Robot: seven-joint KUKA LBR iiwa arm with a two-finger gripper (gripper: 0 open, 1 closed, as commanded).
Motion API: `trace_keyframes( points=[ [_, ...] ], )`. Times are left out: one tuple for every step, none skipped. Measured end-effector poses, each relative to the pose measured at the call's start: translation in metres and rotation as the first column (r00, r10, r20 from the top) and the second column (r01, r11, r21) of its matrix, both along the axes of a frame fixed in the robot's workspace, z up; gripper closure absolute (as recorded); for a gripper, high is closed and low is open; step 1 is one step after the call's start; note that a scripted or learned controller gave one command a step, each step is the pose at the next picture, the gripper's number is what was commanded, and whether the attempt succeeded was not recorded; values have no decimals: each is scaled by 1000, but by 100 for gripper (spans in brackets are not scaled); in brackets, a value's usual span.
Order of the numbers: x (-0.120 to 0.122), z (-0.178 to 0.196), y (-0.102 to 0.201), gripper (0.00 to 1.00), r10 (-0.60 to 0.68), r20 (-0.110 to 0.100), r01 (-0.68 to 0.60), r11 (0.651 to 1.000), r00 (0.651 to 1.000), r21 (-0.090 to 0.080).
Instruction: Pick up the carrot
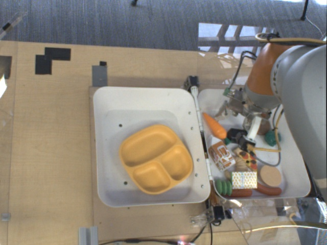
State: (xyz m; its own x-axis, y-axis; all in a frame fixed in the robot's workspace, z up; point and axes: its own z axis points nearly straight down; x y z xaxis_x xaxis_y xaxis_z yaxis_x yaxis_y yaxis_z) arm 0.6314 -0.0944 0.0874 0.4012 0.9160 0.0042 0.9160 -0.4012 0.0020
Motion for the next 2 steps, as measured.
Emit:
trace_keyframes(
  points=[
    [4,-1,11,0,-543,-3,543,839,839,0],
    [-34,0,7,0,-714,-2,714,700,700,3]
  ],
)
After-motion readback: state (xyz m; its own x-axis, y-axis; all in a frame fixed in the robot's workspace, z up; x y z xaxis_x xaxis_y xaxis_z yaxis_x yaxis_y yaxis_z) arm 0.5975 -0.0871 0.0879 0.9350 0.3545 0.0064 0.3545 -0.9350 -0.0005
